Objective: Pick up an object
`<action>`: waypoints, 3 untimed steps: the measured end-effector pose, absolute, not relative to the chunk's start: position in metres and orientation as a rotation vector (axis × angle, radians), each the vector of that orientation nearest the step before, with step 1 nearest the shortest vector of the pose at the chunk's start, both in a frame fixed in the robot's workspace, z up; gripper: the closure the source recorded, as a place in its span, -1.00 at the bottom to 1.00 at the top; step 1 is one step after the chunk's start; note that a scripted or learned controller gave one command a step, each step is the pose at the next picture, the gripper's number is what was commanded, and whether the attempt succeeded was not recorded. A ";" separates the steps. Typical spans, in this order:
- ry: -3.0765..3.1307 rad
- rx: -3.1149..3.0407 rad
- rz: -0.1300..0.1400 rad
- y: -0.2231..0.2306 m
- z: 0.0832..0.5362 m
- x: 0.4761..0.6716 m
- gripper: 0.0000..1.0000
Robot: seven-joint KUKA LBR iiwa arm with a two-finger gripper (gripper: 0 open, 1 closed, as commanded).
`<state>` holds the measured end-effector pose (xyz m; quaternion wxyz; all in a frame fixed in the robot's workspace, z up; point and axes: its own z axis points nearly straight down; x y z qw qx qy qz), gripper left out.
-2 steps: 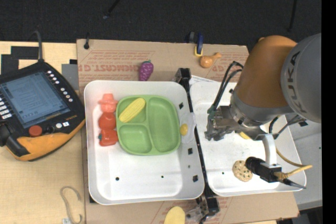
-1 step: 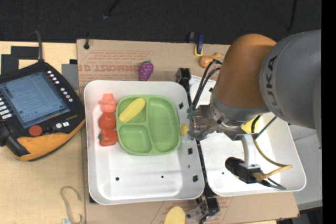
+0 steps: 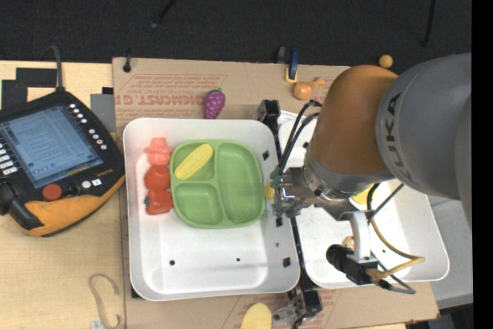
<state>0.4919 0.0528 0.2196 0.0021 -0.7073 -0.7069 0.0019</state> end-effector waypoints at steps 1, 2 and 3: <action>-2.220 -2.218 0.004 0.047 0.223 0.489 1.00; -2.220 -2.220 0.003 0.040 0.226 0.499 1.00; -2.218 -2.220 0.006 0.048 0.217 0.496 1.00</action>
